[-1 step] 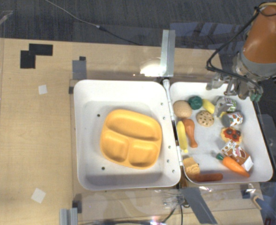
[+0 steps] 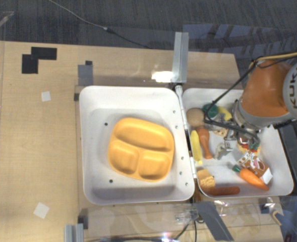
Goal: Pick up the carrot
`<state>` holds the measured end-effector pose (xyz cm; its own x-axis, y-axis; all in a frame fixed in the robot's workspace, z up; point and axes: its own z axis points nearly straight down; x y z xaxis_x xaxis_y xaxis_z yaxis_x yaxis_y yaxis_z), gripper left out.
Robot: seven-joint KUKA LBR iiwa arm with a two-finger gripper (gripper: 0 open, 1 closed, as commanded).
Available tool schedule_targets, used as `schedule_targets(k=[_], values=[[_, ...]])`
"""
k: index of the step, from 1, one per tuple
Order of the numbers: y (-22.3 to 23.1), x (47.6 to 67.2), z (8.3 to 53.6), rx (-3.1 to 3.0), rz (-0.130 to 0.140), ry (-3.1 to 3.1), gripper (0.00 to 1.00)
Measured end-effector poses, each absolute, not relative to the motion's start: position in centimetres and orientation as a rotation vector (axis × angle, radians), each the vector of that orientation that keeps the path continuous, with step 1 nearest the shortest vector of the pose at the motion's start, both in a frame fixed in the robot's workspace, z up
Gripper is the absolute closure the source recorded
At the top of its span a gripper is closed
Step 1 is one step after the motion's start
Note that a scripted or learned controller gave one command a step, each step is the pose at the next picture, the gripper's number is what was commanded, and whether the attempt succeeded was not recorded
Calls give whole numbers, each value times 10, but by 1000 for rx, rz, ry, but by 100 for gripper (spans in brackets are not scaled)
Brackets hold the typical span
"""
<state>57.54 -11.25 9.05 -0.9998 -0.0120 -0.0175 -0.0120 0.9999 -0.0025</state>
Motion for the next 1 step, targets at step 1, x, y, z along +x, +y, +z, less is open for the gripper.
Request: schedule_targets(k=[1], values=[[-160,626,108,263,-1,3117,0]])
